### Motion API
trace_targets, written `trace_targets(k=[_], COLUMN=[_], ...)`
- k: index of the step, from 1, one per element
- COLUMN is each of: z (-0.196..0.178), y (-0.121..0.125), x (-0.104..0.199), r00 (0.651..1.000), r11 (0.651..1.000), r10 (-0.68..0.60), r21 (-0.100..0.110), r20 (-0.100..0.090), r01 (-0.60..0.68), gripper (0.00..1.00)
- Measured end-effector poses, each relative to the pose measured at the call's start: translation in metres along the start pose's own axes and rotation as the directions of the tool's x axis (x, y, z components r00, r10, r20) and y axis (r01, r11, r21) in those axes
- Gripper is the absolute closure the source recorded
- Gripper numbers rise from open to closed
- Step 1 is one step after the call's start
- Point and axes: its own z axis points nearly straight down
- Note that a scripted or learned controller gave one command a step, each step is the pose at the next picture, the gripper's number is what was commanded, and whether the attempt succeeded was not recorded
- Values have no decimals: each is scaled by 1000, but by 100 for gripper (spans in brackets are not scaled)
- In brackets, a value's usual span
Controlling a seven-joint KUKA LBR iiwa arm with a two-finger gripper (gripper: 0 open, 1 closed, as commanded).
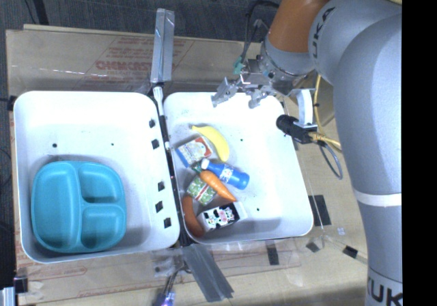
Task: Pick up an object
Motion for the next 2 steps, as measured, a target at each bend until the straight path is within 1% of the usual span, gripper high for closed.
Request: trace_targets(k=[1, 2], z=[122, 110], y=[-23, -21], x=[-5, -3], r00=[995, 995], r11=[995, 994], r10=[-97, -103], r21=[-17, -19], r20=[4, 2], r01=[97, 103], gripper=[0, 100])
